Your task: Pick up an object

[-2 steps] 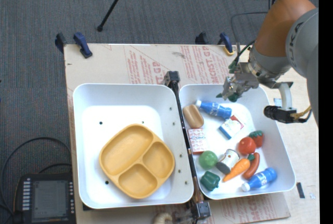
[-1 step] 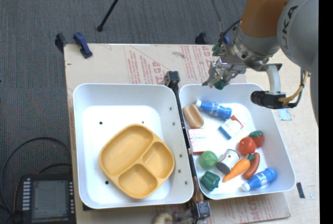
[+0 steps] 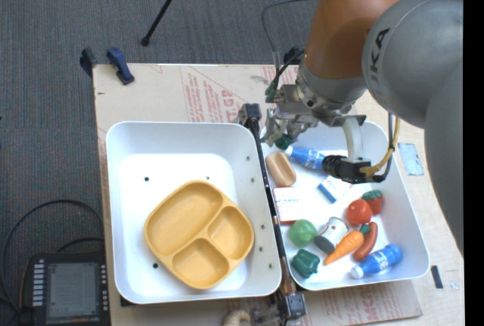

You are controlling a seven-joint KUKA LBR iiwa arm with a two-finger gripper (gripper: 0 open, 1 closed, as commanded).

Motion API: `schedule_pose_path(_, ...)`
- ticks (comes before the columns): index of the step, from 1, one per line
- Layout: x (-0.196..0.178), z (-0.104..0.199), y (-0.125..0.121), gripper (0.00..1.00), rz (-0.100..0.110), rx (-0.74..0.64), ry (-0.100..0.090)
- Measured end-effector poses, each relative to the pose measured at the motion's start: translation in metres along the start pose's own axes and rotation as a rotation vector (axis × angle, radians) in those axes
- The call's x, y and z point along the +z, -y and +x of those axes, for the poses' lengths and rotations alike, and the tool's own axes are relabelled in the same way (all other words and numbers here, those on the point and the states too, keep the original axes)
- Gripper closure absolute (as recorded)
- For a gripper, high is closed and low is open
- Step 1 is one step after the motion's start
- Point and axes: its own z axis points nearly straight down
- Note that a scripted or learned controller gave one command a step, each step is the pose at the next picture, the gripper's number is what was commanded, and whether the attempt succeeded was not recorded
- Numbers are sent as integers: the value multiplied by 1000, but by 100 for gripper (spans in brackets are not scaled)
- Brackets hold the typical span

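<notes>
We find the arm reaching in from the right, with the hand [image 3: 281, 128] poised over the upper left corner of the right bin [image 3: 412, 218], close to the divider between the two bins. We cannot tell whether the hand is released or clenched (the wrist housing and cabling cover it), and nothing we can see sits in its grasp. Judged from this, the pick is not yet done: every candidate object lies in the right bin. Nearest the hand are a tan bread-shaped piece [image 3: 280, 169] and a small bottle with a blue cap [image 3: 307, 157], both just below it. Further down lie a white card with red print [image 3: 286, 205], a tomato [image 3: 358, 212], a green ball [image 3: 303, 231], a carrot [image 3: 344, 247], a dark green pepper [image 3: 305, 262] and a blue-and-white bottle [image 3: 377, 261]. The left bin [image 3: 121, 158] carries a yellow divided tray [image 3: 198, 233], well apart from the hand. What remains, in our judgement, is the descent onto one object, closure on it, and the lift clear of the desk [image 3: 189, 86].
</notes>
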Motion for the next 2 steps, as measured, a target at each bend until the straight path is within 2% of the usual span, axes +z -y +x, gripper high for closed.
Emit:
schedule_pose_path(1, 66, 51, -17, 100, 1, -1, 1)
schedule_pose_path(2, 20, 18, 80, 100, 0, 7, 0)
